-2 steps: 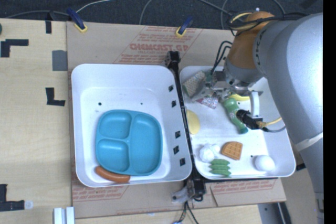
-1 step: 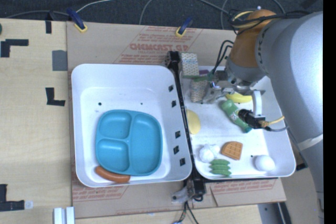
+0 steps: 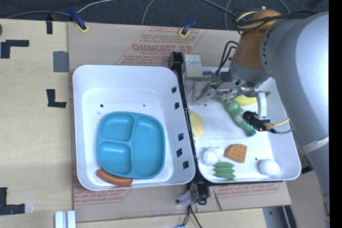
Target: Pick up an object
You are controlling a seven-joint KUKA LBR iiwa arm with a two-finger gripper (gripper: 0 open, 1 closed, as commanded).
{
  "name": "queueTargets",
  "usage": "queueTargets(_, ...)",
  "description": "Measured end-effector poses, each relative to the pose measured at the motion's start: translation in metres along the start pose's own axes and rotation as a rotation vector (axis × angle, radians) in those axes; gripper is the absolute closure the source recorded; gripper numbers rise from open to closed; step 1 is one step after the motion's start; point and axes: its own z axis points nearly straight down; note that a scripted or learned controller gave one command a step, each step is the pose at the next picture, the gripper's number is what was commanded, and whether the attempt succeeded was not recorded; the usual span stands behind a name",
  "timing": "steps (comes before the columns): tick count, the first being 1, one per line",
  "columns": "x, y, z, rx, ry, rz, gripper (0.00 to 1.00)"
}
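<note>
My gripper point(image 3: 204, 94) hangs over the far left part of the right bin point(image 3: 283, 153), open, with nothing between its fingers. It is just below a speckled box point(image 3: 193, 66) at the bin's far edge. To its right lie a yellow banana-like piece point(image 3: 245, 100) and a green bottle-shaped item point(image 3: 240, 117). A pale yellow round object point(image 3: 197, 124) rests below the gripper, against the bin's left wall. Toward the front lie a white lump point(image 3: 211, 156), a waffle point(image 3: 235, 152), green pea pods point(image 3: 224, 170) and a white egg point(image 3: 268, 167).
The left bin point(image 3: 91, 80) holds a blue divided plate point(image 3: 131, 144) and an orange sausage point(image 3: 114, 178) at its front edge. A black divider point(image 3: 183, 115) runs between the bins. The grey arm point(image 3: 299, 72) covers the right bin's far right side. Cables trail behind the bench.
</note>
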Motion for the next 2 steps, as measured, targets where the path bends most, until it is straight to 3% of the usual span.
queueTargets(1,-0.025,-0.042,-0.095,-0.009,0.001,0.003,0.00)
queueTargets(2,-0.061,-0.038,0.005,-0.008,0.002,0.003,0.00)
